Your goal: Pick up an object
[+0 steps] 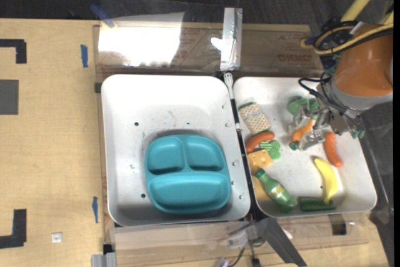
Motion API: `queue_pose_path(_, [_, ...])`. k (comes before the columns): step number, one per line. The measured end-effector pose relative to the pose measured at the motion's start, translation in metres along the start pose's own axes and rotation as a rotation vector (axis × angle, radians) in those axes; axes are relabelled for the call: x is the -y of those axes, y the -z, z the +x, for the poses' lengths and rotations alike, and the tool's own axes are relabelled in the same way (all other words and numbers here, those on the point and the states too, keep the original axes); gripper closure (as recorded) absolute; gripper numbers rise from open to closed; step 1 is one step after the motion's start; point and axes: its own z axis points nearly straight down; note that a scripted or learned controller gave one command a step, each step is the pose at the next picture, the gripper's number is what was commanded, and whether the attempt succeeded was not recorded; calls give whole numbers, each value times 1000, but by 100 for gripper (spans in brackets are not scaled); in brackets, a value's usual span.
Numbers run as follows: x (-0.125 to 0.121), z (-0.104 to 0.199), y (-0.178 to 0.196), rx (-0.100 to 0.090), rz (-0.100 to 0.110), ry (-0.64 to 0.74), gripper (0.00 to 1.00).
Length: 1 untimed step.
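- Bench [44, 134]: I see bare board to the left of the bins; nothing there bears on the pick.
- Left bin [119, 109]: I read it as out of play, since it carries a teal divided plate [186, 173] and no small pieces. The risk here is small, unless a piece flicked from the neighbouring bin lands in it.
- Right bin [359, 162]: I find all the candidate objects here, crowded toward its middle and front. Crowding is my main worry, as a descent on one piece may nudge or pinch a neighbour.
- Arm [365, 69]: I see its orange band hanging over the bin's back right corner, hiding whatever lies beneath it.
- Gripper [310, 128]: it sits low in the bin among an orange piece [302, 130] and a green piece [299, 105]. I cannot tell how it is set, nor whether anything is caught in it.
- Banana [329, 178]: I judge it curved and smooth, likely to roll out of a grasp taken off-centre.
- Green bottle [274, 189]: it lies on its side near the front wall, just beside a dark green vegetable [314, 202]; a grasp here could foul the wall.
- Carrot [332, 149]: it lies just right of the gripper and may be swept aside when the arm lifts.
- Sausage [259, 140]: it touches a green brick [271, 149], so I expect a double pick or a slip.
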Motion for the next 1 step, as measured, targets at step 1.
queue_pose_path(1, [-62,-23,147,-5,-3,-28,100])
